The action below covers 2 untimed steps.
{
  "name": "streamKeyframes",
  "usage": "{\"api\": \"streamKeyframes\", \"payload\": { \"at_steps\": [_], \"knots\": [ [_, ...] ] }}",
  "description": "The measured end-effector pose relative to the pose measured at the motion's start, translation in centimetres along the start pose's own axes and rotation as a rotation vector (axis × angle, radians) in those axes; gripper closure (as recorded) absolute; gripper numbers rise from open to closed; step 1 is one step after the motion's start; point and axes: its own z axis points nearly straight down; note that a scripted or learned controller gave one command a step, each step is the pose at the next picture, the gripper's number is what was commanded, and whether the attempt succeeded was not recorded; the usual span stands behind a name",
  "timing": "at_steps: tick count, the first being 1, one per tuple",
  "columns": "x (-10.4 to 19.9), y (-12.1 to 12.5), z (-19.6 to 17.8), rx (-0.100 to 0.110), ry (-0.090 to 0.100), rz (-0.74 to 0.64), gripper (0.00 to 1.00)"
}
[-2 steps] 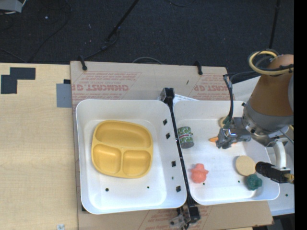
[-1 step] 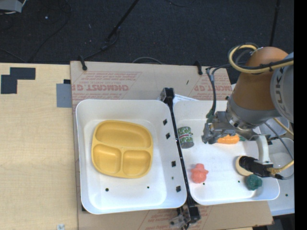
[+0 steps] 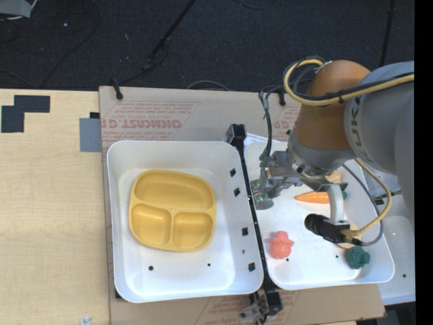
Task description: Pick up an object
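My gripper (image 3: 261,196) hangs low over the left edge of the right bin (image 3: 379,271), close to the divider between the bins. An orange carrot-like piece (image 3: 312,197) lies just to its right. A pink-red lumpy object (image 3: 281,244) rests on the bin floor below the gripper in the view. A small teal object (image 3: 358,256) sits near the bin's front right corner. The grey arm with its orange band (image 3: 331,107) covers the back of the right bin.
The left bin (image 3: 122,249) holds a yellow divided plate (image 3: 173,209). A raised rim with black clips (image 3: 245,208) separates the two bins. Cardboard lies under both bins, and the pale bench extends to the left.
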Motion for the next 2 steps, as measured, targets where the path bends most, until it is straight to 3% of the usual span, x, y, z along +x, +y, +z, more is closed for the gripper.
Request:
{"api": "streamKeyframes", "payload": {
  "at_steps": [2],
  "knots": [
    [10.0,3.6,0.0,-0.002,-0.002,0.0,1.0]
  ]
}}
